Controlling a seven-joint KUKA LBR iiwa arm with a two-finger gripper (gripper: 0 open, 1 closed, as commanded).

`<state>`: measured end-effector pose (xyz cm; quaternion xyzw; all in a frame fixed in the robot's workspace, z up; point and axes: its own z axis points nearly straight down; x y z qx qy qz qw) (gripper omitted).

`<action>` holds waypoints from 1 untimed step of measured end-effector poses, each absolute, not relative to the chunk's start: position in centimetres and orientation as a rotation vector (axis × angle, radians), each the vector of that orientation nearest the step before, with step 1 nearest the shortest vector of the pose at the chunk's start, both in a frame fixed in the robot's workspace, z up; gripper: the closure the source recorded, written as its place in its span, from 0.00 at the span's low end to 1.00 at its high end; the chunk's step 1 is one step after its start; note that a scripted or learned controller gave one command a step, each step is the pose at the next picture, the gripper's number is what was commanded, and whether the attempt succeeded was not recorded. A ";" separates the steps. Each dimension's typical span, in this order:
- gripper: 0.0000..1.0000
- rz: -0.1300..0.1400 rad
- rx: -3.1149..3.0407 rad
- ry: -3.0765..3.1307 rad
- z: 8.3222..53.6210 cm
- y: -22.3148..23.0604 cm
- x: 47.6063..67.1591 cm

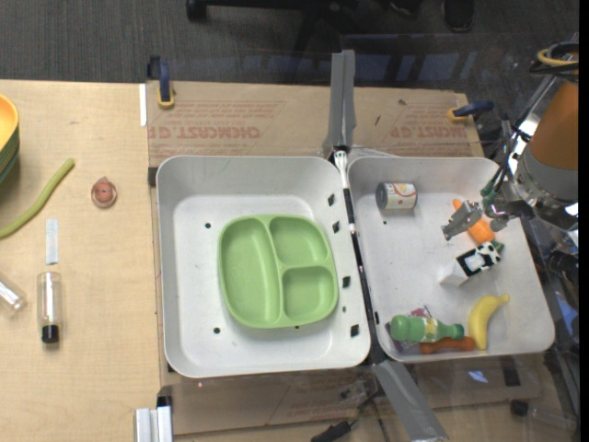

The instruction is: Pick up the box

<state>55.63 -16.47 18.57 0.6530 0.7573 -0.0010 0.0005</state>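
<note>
While the fingers (463,219) hung over the right bin (543,334), we could not tell whether they were apart or together. We judged the box (479,260), a small black-and-white carton, to lie just beside them, toward the bin's near wall, its long axis slanting. Past the box lay a curved yellow banana (485,318) and a glossy green bottle (424,328); a small can (398,195) sat by the bin's far wall.
</note>
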 end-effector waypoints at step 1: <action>0.00 -0.001 1.793 2.581 9.1 -14.1 53.4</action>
